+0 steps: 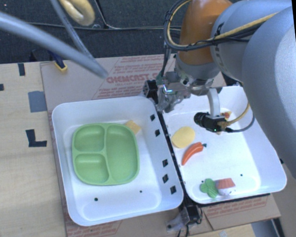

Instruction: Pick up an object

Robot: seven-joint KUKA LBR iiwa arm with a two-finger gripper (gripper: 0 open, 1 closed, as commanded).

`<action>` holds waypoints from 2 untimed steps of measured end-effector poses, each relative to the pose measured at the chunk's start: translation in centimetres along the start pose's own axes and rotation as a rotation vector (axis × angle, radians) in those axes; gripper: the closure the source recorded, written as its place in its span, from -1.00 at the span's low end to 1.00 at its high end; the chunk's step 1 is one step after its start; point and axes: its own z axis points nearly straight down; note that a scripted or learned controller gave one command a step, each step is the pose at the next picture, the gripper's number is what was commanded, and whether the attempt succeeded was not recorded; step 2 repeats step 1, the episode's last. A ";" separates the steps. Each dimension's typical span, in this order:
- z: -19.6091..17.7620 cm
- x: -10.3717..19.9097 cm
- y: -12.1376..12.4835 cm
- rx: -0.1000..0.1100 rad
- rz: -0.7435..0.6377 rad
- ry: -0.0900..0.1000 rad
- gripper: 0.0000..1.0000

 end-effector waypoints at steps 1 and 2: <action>0.2 6.3 0.9 0.001 -0.001 0.000 1.00; 0.2 6.3 0.9 0.001 -0.001 0.000 1.00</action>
